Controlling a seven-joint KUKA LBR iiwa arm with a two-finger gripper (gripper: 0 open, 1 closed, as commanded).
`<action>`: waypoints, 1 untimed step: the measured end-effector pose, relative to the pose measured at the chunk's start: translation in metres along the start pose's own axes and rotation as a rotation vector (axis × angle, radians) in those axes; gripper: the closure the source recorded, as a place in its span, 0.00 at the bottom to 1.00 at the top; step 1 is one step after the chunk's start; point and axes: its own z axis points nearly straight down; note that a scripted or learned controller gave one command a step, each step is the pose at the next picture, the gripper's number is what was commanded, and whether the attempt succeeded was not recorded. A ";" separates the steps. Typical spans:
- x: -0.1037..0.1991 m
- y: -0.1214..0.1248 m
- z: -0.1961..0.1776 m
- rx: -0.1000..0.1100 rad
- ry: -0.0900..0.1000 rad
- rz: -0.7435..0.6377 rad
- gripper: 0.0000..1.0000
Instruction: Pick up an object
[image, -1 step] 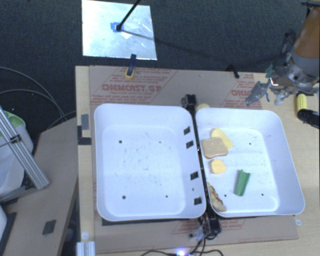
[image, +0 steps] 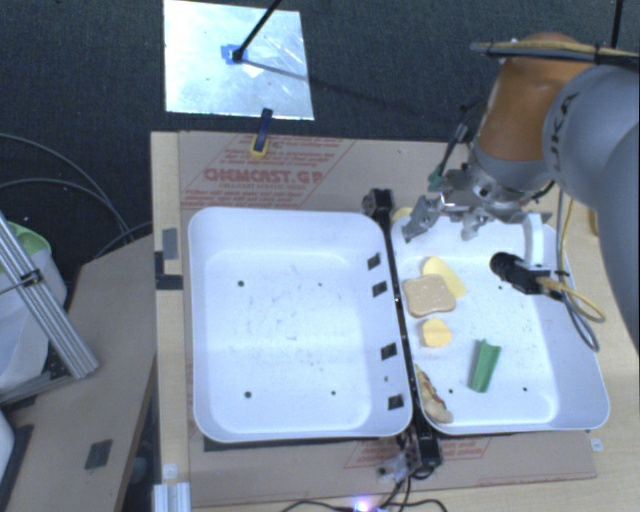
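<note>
Brown cardboard bench top (image: 300, 455) along lower frame. Low in shallow white right bin (image: 560, 390): brown scrap (image: 433, 397), green stick (image: 484, 366), yellow chunk (image: 436, 333), tan bread-like square (image: 428, 295), yellow disc (image: 447, 272). Upper right: grey two-finger gripper (image: 442, 224), spread wide, empty, above bin's far end.

Left bin (image: 290, 320) and right bin (image: 560, 390) are plain white, each marked with a few small dark dots; the cardboard sheet (image: 265, 175) is tan with red printed lettering, and the table (image: 120, 300) is pale beige. Contents recorded: slice (image: 428, 295) speckled tan, upper disc (image: 445, 275) and lower disc (image: 436, 333) pale yellow, stick (image: 484, 366) green. The arm (image: 600, 110) is grey with an orange band (image: 515, 90), and the foil sheet (image: 238, 60) is silvery grey
</note>
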 end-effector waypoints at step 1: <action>-0.057 -0.031 0.088 0.004 -0.006 0.017 0.00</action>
